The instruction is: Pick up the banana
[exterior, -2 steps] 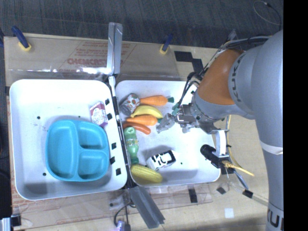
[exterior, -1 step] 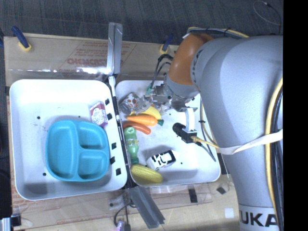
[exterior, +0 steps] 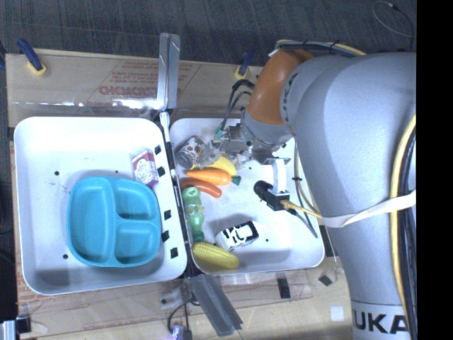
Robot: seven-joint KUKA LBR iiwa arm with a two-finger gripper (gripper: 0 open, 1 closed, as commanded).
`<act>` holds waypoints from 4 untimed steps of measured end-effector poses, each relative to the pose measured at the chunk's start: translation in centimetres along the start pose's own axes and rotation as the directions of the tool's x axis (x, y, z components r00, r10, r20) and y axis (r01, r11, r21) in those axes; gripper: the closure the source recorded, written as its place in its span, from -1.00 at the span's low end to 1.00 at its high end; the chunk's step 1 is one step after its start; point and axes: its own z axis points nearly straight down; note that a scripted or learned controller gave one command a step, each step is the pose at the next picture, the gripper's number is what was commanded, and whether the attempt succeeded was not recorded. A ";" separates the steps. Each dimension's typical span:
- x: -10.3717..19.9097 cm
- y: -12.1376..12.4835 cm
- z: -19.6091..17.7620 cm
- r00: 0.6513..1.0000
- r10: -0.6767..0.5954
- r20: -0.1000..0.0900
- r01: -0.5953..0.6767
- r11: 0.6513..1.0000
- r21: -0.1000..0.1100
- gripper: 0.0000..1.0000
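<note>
"KUKA" reads on the arm point(exterior: 361, 190) at lower right. Its pincer point(exterior: 232, 144) sits low at the banana point(exterior: 224, 165), centre frame; the grip cannot be told.

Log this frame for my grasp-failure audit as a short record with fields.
arm: reaches in from the right, over the right bin
claw: above the banana, finger state unclear
banana: under the carrot, near the divider
left bin: blue tray, small packet
also right bin: corn, green bottle
</note>
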 end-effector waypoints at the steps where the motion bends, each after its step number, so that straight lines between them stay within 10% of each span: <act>1: 0.0 0.0 -0.7 1.000 -0.007 0.002 0.007 1.000 0.006 1.00; 2: 7.3 1.3 -11.3 0.997 0.081 0.001 -0.081 0.997 -0.003 1.00; 3: 7.2 1.3 -11.3 0.997 0.081 0.001 -0.081 0.997 -0.002 -1.00; 4: 2.4 2.6 -10.0 0.976 0.217 0.001 -0.217 0.976 -0.003 -1.00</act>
